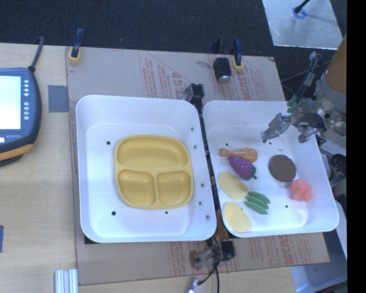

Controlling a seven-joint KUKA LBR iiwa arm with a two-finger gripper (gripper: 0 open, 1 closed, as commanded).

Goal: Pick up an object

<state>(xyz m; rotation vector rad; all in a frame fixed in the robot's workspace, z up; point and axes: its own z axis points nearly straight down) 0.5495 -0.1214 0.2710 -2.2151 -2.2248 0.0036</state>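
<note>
Two fingers of my tool (291, 127) spread open, holding nothing, above the right bin's (329, 221) far edge; my arm (335, 72) enters from the right.

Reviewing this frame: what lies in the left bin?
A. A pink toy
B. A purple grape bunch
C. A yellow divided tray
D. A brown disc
C: the yellow divided tray lies alone in the left bin, while the toy foods lie in the right bin.

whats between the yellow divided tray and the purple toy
In the camera view, the two bins' adjoining rims lie between the yellow divided tray and the purple toy.
</note>
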